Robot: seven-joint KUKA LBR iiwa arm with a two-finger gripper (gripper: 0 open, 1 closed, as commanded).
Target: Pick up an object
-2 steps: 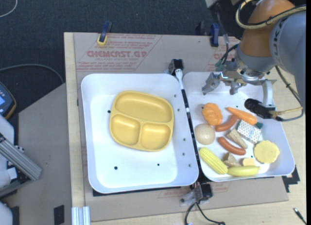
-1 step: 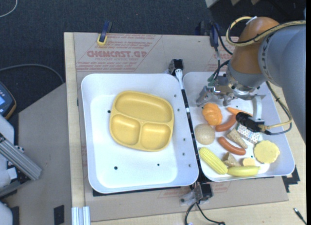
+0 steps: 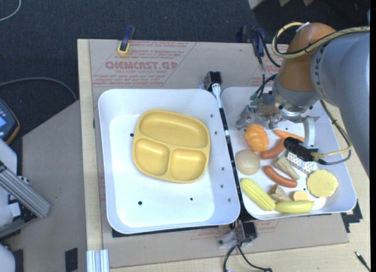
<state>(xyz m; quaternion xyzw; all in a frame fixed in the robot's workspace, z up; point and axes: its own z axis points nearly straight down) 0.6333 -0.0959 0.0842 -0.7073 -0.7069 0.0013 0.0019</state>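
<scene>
Nearest the lens, a banana (image 3: 294,207) and corn cob (image 3: 258,194) line the right bin's (image 3: 346,197) front edge, with sausages (image 3: 280,175), a pale round item (image 3: 247,162) and a yellow disc (image 3: 322,183) behind. Over an orange toy fruit (image 3: 257,137) at the bin's rear hang the jaws (image 3: 276,115); whether they are spread or closed cannot be told. Bent steeply downward, the grey arm (image 3: 343,65) enters from the right. A yellow divided plate (image 3: 171,146) sits in the left bin (image 3: 114,165) on the counter (image 3: 91,77).
</scene>
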